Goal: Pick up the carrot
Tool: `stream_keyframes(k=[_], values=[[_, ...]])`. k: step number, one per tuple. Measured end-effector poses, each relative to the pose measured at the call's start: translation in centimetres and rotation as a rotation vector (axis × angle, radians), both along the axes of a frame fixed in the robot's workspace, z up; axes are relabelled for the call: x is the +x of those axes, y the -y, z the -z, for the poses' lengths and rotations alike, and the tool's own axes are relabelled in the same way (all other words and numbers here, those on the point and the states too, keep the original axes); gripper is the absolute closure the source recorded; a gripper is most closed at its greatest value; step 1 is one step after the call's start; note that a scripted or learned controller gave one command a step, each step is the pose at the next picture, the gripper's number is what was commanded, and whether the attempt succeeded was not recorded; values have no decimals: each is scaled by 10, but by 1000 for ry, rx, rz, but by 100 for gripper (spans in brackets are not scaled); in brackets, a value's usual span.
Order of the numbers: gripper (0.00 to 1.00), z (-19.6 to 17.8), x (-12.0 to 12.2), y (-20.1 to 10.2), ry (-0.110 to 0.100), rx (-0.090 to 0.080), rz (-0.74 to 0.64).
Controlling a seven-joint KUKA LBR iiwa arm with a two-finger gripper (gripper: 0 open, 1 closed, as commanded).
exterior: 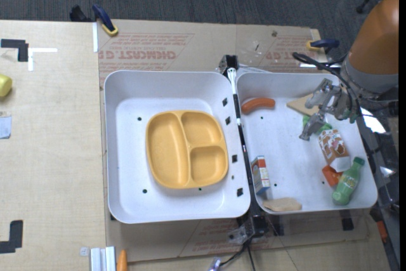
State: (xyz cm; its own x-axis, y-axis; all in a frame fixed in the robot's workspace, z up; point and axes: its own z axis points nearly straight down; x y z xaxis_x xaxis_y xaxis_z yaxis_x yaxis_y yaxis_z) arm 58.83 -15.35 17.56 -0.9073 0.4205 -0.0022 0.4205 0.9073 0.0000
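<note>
The tool (pixel 312 127) hangs low over the upper middle of the right bin (pixel 288 155), jaws parted and holding nothing. The carrot (pixel 330 176), as judged by its orange colour, lies near the bin's right wall, wedged between a snack packet (pixel 332 146) and a green bottle (pixel 347 182). That crowding probably hampers a clean grasp. The left bin (pixel 127 155) carries a yellow divided plate (pixel 187 149).

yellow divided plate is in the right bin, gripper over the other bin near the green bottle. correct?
Not quite. The camera view shows the yellow divided plate in the left bin, not the right one. The gripper is over the right bin, which also holds the green bottle.
</note>
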Motion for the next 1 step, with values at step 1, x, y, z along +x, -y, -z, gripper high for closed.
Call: stream_keyframes(k=[1], values=[[0,36,23,55,3,-2,-40]])
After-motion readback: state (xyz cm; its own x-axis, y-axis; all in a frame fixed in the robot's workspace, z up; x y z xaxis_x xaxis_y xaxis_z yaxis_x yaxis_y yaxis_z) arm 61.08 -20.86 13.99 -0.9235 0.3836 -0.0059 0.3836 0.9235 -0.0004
